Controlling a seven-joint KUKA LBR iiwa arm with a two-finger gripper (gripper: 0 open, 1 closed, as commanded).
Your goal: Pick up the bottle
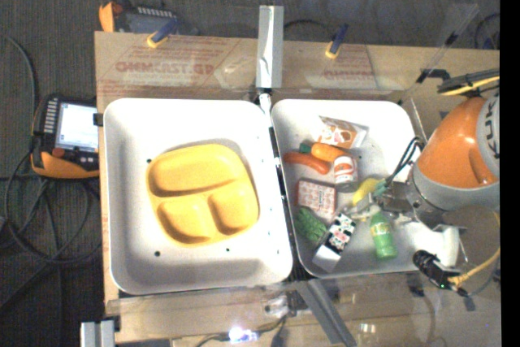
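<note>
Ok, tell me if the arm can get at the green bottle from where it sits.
Probably yes. The green bottle lies in the right bin directly beside the arm, with nothing on top of it; only a yellow item crowds its upper end.

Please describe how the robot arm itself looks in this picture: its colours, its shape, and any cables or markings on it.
The arm comes in from the right. Its most visible part is a rounded, bright orange dome above a grey band. Part of dark lettering shows on a pale section at the right edge. A thin dark cable loops beside the orange part. Below, there is a white block and a small black piece with a yellow wire.
</note>
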